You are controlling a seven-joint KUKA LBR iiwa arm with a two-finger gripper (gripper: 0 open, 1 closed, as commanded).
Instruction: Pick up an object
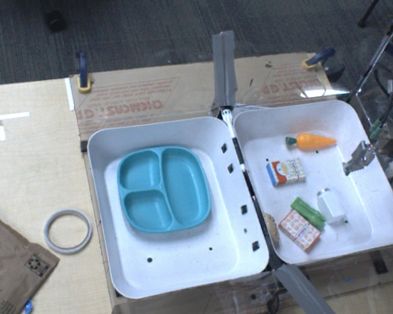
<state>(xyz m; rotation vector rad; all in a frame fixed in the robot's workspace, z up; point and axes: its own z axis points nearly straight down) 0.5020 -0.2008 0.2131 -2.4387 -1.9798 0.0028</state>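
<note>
The right bin [379, 233] holds an orange carrot [311, 142] near the back and a small red-and-white carton [286, 172] in the middle. Toward the front lie a green block [306, 213], a white object [330, 206] and a red patterned box [299, 230]. A brown item [271, 227] rests against the bin's left wall. My gripper [356, 159] hangs low over the right side of this bin, right of the carton and above the white object, with nothing seen in it.
The left bin [118, 271] carries a teal divided plate [163, 189]. A roll of tape [67, 230] and a brown cardboard box [7, 271] lie on the bench to the left. Clamps and a grey divider bar [225, 66] stand behind the bins.
</note>
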